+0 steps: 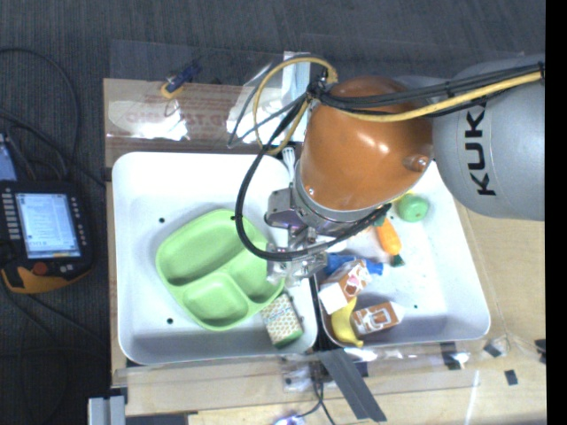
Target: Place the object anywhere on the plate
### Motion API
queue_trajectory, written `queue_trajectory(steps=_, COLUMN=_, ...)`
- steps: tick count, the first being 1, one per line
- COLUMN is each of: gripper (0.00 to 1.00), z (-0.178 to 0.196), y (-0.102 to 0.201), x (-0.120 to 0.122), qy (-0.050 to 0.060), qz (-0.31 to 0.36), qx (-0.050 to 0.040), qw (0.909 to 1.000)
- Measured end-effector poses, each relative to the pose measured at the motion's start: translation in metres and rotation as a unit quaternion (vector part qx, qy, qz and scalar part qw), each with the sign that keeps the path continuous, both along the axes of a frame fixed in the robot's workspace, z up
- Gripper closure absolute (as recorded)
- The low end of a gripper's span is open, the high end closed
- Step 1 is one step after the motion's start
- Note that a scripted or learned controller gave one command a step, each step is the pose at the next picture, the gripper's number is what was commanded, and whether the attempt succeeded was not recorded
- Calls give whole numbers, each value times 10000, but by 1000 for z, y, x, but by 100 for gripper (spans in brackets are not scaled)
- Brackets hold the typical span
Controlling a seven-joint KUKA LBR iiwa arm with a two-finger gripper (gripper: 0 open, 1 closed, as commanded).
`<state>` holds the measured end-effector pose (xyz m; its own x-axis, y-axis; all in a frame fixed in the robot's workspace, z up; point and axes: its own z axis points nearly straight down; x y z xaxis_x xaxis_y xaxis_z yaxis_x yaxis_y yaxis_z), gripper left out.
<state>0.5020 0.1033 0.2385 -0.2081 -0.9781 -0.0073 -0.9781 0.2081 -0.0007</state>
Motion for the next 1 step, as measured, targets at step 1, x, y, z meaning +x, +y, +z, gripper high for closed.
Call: queue_trajectory(steps=1, gripper=100, z=72, y=94, x=-18, qy=-6, qz=1043, qx=-10, qw=9945)
